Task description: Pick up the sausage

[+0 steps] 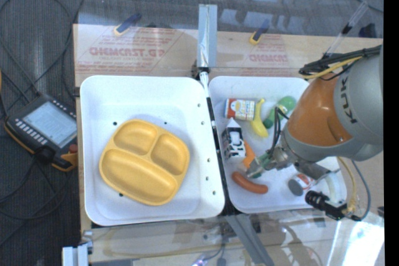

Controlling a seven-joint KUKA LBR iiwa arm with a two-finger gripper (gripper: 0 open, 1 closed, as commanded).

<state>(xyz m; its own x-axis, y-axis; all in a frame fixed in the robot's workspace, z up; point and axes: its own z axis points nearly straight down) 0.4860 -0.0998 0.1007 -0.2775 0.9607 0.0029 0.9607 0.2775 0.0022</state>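
Fingers (260, 165) near sausage (250, 183); their state is too blurred to tell

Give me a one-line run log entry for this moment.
hand: low in right bin | sausage: on bin floor, below hand, not held | yellow tray: left bin

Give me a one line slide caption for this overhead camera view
Grey-and-orange arm's gripper poised above the red-brown sausage in the right white bin; yellow divided tray sits left.

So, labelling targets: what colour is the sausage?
Reddish-orange sausage, clearest in the camera view.
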